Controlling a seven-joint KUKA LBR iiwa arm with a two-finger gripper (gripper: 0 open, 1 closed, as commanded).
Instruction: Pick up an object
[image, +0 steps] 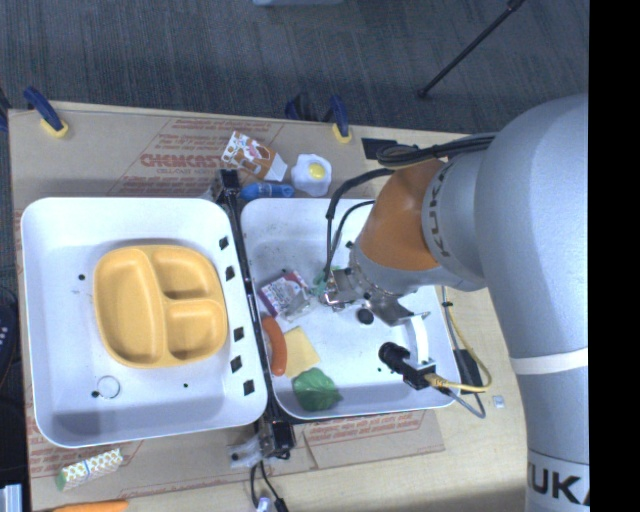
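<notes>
Camera view: gripper (335, 290) low in right bin (300, 215), finger state unclear, beside a crinkled packet (283, 295); sausage (275, 345), cheese slice (301, 350), green item (316, 389) lie nearby

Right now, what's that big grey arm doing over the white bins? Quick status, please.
Gripper low in right white bin, beside crinkly red-and-white wrapper. Nothing seen held. Orange sausage, yellow cheese slice, green leafy lump lying near.

The tool (338, 288) hangs over the right bin (300, 215) beside a packet (283, 294).
</notes>
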